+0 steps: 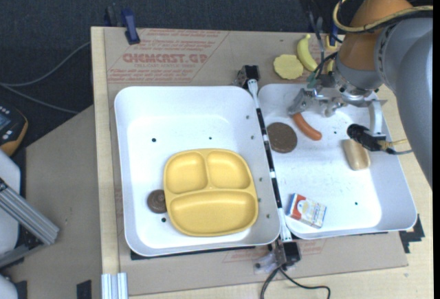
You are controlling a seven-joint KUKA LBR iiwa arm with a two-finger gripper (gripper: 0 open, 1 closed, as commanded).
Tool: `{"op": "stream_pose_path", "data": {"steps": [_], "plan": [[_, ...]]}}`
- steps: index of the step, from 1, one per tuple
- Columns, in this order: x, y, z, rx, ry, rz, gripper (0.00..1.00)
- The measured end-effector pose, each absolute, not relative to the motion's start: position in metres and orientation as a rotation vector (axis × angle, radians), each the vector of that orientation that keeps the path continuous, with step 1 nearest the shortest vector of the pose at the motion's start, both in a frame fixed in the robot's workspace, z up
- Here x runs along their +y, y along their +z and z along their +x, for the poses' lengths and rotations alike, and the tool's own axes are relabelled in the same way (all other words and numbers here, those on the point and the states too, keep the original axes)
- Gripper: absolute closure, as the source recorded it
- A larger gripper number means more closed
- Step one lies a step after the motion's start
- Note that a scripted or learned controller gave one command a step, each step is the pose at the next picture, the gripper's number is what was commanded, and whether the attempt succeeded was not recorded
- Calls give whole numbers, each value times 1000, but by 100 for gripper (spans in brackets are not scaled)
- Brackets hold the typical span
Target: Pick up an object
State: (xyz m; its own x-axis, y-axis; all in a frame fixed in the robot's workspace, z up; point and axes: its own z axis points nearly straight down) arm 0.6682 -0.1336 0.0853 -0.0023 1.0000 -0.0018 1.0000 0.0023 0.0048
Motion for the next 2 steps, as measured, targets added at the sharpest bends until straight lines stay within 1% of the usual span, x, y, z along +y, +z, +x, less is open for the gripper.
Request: {"op": "stream_pose_path", "data": {"steps": [1, 2], "plan": [[-133, 96, 668, 2221, 4, 2214, 100], [-69, 192, 627, 2226, 10, 2211, 100]]}}
